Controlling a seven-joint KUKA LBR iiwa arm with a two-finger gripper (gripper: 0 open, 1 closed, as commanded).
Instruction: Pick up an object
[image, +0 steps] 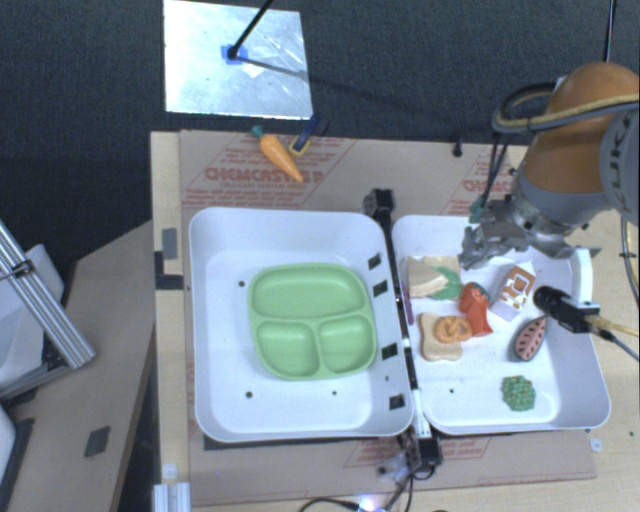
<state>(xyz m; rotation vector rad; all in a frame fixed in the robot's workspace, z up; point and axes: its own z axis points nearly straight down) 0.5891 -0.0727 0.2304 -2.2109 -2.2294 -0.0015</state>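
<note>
Grey fingers hover above right bin; seemingly just beside bread.

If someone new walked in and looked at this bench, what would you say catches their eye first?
Probably the green divided plate, sitting alone in the left bin. Next, the cluster of toy foods in the right bin: a red piece, a broccoli floret and a small carton. The arm's gripper hangs over that bin's far edge, and a toy carrot lies on the board beyond both bins.
</note>
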